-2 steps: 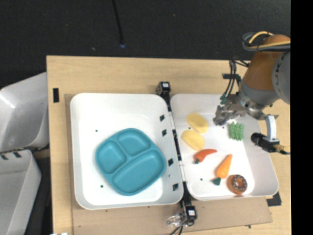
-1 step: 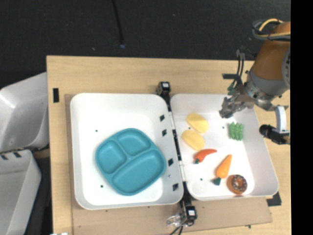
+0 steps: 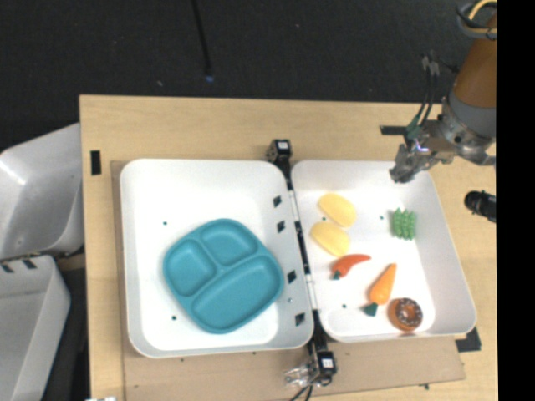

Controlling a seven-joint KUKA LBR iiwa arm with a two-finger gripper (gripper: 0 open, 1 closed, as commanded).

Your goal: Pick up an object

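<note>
Grey and unladen, the gripper (image 3: 407, 167) is seen at the right white bin's (image 3: 447, 261) far rim, its state impossible to tell, while the green ridged plastic toy (image 3: 405, 223), nearest below it, remains ungrasped.

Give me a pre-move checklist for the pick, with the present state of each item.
1. Things to pick lie in the right bin: ok. Two yellow pieces, a green piece, a red pepper, a carrot and a doughnut are there.
2. Claw over the right bin: ok, it sits at the far rim.
3. Claw directly above a target: not ok; the green piece is nearest but lies apart, nearer the camera.
4. Claw carries nothing: ok, nothing shows in it.
5. Target stands apart from neighbours: ok for the green piece; not ok for the two yellow pieces, which lie close together.
6. Claw opening: cannot tell.
</note>
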